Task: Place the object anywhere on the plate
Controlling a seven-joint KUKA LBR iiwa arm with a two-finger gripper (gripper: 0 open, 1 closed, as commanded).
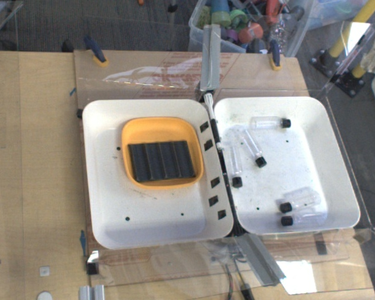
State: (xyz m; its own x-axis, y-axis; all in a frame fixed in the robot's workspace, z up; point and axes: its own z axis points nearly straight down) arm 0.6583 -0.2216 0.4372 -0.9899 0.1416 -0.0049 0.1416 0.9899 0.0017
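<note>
A dark ribbed block [162,160] lies on the yellow plate [132,135] in the left bin [100,186]; clear capped tubes [252,147] scatter the right bin [325,142]. The wooden bench [31,167] backs onto a toy-filled crate [250,11].

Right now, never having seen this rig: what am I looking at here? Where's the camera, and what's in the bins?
This is a bench for a robot arm that picks things up and sets them down. The one camera is fixed above it, looking down at a slant.

Two shallow white bins sit side by side. The left bin holds an orange plate with a dark ribbed block lying on it. The right bin holds several clear plastic tubes with black caps, for example one near the top, one in the middle and a pair at the lower right.

Behind the bench stands a clear tub of coloured toys.
</note>
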